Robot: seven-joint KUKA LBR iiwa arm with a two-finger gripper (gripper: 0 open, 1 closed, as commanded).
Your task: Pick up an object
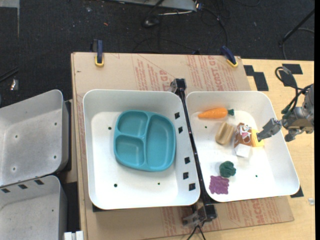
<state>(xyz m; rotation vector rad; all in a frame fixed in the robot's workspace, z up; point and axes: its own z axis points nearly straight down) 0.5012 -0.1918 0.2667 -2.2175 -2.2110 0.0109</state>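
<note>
Orange toy carrot (213, 114) lies near the right bin's (280, 115) far edge: light, stiff, likely slick, best pinched across its middle. Hand (272, 128) hovers at the bin's right edge, grasping nothing; finger state cannot be told.

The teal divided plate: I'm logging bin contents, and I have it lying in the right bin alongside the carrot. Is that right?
Not quite. The camera view shows the teal divided plate lying in the left bin, by itself. The carrot is in the right bin.
</note>
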